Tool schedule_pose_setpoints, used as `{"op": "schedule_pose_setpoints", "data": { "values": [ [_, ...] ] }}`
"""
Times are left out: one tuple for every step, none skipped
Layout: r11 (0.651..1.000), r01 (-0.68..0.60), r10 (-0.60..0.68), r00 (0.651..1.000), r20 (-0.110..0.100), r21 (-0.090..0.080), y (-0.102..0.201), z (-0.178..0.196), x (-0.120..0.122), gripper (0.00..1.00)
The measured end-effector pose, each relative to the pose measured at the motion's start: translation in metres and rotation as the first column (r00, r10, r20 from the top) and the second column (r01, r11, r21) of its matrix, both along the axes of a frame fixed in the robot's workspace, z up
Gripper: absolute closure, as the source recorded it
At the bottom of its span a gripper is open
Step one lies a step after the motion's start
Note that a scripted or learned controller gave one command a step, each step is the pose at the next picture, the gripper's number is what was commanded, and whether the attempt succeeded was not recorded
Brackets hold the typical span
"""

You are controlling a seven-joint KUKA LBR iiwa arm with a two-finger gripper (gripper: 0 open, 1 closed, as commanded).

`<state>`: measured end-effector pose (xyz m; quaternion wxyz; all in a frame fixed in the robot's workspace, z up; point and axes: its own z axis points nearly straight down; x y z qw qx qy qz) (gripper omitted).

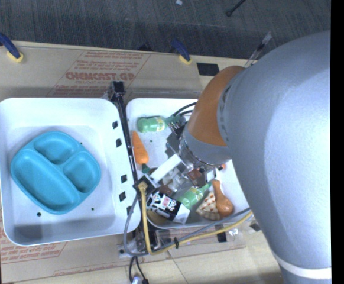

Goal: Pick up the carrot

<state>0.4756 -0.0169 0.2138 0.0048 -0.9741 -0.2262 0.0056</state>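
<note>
Carrot [140, 148] lies free in the right bin [160, 106], by its left wall. Nearer the camera: a black-and-white box [163, 205], a pizza slice [207, 206] and a drumstick [221, 199]. Gripper [181, 179] hangs right of the carrot; its state cannot be told. Farther back lies a green bottle [150, 124].
</note>
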Motion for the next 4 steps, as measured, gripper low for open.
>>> {"op": "schedule_pose_setpoints", "data": {
  "values": [
    [1.000,-0.001,0.001,1.000,0.000,0.000,0.000,0.000,0.000,0.00],
    [1.000,0.017,-0.017,1.000,0.001,-0.002,0.021,-0.024,0.047,0.00],
    [1.000,0.017,-0.017,1.000,0.001,-0.001,0.022,-0.023,0.047,0.00],
    [1.000,0.017,-0.017,1.000,0.001,-0.001,0.022,-0.023,0.047,0.00]
  ]
}}
